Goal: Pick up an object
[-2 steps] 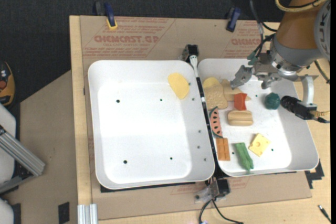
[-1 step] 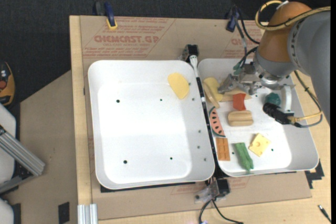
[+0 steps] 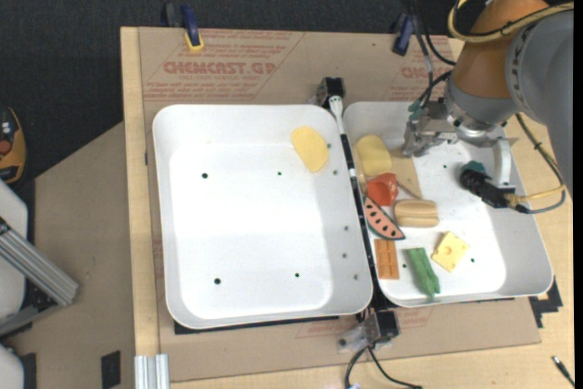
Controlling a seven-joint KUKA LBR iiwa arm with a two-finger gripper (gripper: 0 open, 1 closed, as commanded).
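Two shallow white bins sit side by side on the bench so that I can reach across both from the right: the left bin (image 3: pixel 182 223) carries a single yellow piece (image 3: pixel 311 148) up near its far right corner, while the right bin (image 3: pixel 519 273) holds the rest of the toy food, bunched along its left wall, which I judge gives me plenty of candidates within one short reach. My arm (image 3: pixel 510 41) comes in over the far right corner of that bin, orange band above the wrist, and my gripper (image 3: pixel 417 139) hangs low at the bin's far end, just right of the pale yellow block (image 3: pixel 373 154). Whether it is spread or closed I cannot tell from this slant, and I see nothing clearly in it, so I count nothing as picked up yet. The block is the nearest thing and, as I judge it, the likeliest target. Nearer the camera from it lie the red pepper-like piece (image 3: pixel 383 189), then the tan bread roll (image 3: pixel 416 213) and the watermelon slice (image 3: pixel 381 222) just beside each other, then the orange strip (image 3: pixel 387 261), the green piece (image 3: pixel 423 272) and the yellow cheese wedge (image 3: pixel 450 251), which sits a little apart to the right.
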